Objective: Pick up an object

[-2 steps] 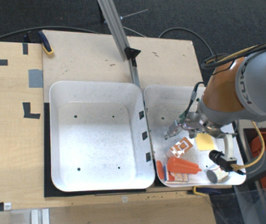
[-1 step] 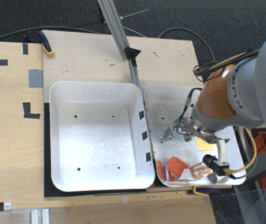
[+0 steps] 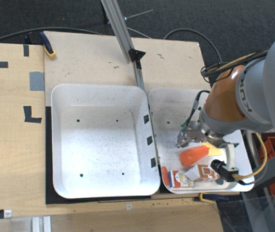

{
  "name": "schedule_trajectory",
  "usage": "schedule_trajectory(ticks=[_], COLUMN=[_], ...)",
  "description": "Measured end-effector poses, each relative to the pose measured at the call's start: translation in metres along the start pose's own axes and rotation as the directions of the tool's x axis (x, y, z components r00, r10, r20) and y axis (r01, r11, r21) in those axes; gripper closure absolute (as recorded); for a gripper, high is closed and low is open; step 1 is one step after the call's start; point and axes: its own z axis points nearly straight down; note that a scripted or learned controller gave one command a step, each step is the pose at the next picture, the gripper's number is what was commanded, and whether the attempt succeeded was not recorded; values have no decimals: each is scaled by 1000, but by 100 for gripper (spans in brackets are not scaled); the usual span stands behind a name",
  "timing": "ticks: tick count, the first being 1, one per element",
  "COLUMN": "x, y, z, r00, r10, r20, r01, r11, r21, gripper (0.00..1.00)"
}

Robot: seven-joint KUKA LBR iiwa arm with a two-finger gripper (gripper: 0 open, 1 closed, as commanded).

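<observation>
My gripper (image 3: 188,138) is down inside the right bin (image 3: 168,108), just above and to the left of an orange carrot-shaped object (image 3: 194,155). The arm's orange band and grey wrist cover most of it from above. A yellow item (image 3: 216,152) lies beside the carrot's right end. Below them sits a white and orange box (image 3: 206,171), and a small packet with red and blue print (image 3: 176,178) rests at the bin's front edge. Nothing can be seen held.
The left bin (image 3: 98,139) stands beside the right one, sharing a wall with black clips (image 3: 149,140). A slanted metal pole (image 3: 120,25) rises behind the bins. Cables (image 3: 214,69) trail near the arm at the right. A blue and yellow clamp (image 3: 47,44) lies at the back left.
</observation>
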Motion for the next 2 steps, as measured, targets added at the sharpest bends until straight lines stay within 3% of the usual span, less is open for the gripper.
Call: schedule_trajectory(ticks=[2], x=[4], y=[15], z=[-100], r00=[1000], r10=[0], r20=[1], r01=[0], r11=[1000], r21=[-8], gripper=[100])
